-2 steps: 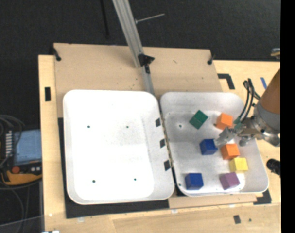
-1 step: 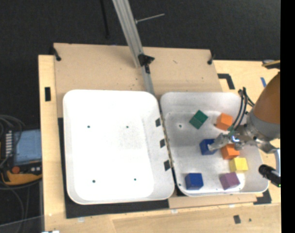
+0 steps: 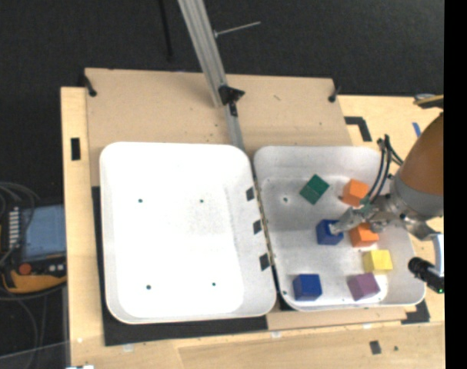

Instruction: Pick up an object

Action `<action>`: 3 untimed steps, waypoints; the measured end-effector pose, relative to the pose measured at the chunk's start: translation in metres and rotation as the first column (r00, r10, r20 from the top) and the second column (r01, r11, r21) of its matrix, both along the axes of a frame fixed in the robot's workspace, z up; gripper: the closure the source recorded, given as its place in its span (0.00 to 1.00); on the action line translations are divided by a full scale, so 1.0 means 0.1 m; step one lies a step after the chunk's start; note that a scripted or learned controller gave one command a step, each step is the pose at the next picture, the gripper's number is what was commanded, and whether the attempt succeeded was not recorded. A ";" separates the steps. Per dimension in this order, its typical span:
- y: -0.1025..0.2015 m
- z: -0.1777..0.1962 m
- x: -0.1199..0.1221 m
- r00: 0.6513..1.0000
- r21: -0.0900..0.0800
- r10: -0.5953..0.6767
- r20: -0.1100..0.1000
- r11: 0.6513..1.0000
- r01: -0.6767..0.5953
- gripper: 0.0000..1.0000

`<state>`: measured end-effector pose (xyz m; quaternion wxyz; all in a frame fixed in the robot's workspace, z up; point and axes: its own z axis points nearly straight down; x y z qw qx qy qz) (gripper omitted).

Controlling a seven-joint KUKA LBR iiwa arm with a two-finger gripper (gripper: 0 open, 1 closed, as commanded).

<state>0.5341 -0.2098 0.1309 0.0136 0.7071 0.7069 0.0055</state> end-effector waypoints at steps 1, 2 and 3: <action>-0.01 0.11 0.02 1.000 -0.002 -0.005 0.007 1.000 0.005 1.00; -0.01 0.55 0.04 1.000 0.009 0.003 -0.021 1.000 -0.003 1.00; -0.03 1.03 0.06 1.000 0.008 0.005 -0.019 1.000 -0.005 1.00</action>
